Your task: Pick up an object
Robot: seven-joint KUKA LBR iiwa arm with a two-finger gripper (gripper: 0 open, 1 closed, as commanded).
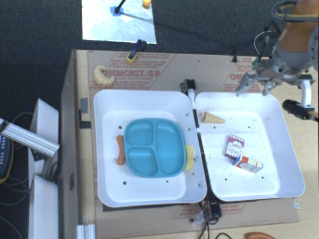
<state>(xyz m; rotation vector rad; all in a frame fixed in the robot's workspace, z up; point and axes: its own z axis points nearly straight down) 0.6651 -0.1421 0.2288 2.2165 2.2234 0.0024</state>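
My gripper (254,87) hangs open above the far edge of the right bin (284,133), with nothing between its fingers. In that bin lie a tan cone-shaped wedge (212,117) near the far left corner, a small purple and white box (234,146) in the middle, and a red, white and blue box (248,164) just in front of it. The left bin (107,133) holds a blue divided plate (153,147), an orange sausage (120,149) on the plate's left, and a yellow piece (189,157) half hidden at the plate's right edge.
On the cardboard behind the left bin lie a pale curved piece (103,74) and a yellow and blue clamp (134,51). A shiny sheet (117,14) with a small orange ball (146,2) lies beyond. The black divider (197,128) runs between the bins.
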